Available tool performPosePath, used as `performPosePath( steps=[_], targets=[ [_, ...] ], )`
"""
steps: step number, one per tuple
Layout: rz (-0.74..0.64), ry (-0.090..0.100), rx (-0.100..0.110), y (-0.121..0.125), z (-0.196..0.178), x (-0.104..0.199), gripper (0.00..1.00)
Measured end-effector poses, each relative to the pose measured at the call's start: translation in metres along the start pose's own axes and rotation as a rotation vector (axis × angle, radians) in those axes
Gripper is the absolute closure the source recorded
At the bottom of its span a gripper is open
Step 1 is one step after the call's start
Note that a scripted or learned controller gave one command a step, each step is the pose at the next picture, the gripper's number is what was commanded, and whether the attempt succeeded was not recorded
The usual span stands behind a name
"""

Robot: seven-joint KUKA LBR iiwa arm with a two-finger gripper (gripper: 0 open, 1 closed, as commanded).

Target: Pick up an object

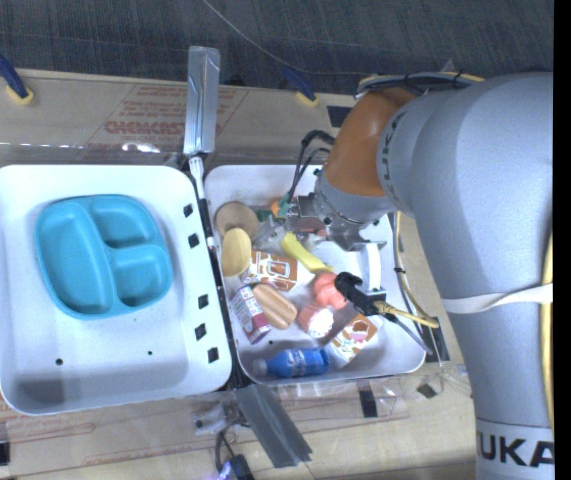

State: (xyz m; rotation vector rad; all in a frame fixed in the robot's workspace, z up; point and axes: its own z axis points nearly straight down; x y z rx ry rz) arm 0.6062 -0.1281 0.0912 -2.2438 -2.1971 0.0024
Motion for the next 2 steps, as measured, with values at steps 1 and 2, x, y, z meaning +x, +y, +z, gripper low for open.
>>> performPosePath(
  steps=[1,2],
  targets=[
    [-0.003,0.001,0.004,0.000,-0.009,0.000,1.00],
    [0.084,0.001,-0.005,0.021,-0.103,0.058,1.00]
  ],
)
